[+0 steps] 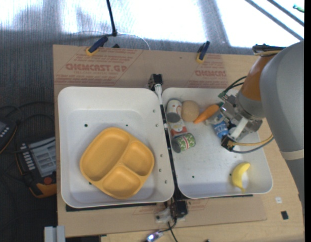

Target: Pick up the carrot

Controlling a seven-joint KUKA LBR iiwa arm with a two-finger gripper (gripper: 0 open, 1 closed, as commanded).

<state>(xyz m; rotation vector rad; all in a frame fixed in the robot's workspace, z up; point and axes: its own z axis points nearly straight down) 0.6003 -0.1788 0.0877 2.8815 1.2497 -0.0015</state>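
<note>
While my two-finger gripper [222, 119] hangs in the right bin, its state untellable, the tapered orange carrot [206, 113] lies just leftward, long axis pointing toward me.

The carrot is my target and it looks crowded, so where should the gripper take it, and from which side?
Probably across the middle of the carrot, coming from above. It lies flat, slanting from its tip near the potato up toward the gripper, so fingers should close across its narrow width, staying clear of the potato.
</note>
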